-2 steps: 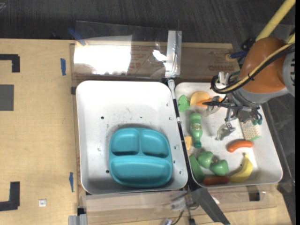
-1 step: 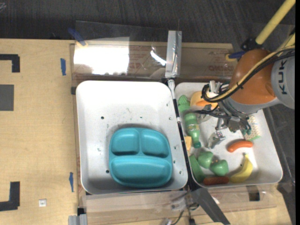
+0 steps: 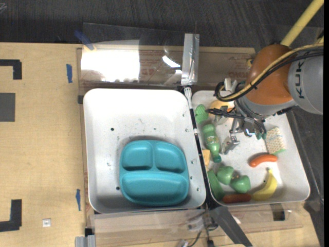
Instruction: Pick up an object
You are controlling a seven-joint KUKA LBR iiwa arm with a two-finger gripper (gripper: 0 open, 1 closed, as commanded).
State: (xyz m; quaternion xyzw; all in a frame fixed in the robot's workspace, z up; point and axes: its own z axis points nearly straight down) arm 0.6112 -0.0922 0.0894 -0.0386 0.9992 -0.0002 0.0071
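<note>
The right bin [image 3: 298, 176] holds several toy foods. A green pod [image 3: 210, 137] lies along its left wall, with another green piece [image 3: 200, 112] above it. Two green peppers [image 3: 232, 178] sit near the front, beside a yellow banana [image 3: 265, 185], and a red chili [image 3: 236, 198] lies at the front edge. An orange carrot [image 3: 262, 159] and a beige checked piece [image 3: 275, 139] lie to the right. My gripper [image 3: 234, 140] hangs low over the bin's middle, just right of the green pod and left of the carrot. I see nothing held in it.
The left bin [image 3: 103, 112] holds a teal divided plate [image 3: 153, 172] at its front. A metal divider [image 3: 190, 60] and clear plastic sheet stand behind the bins. The arm's orange band [image 3: 270, 78] sits over the right bin's back.
</note>
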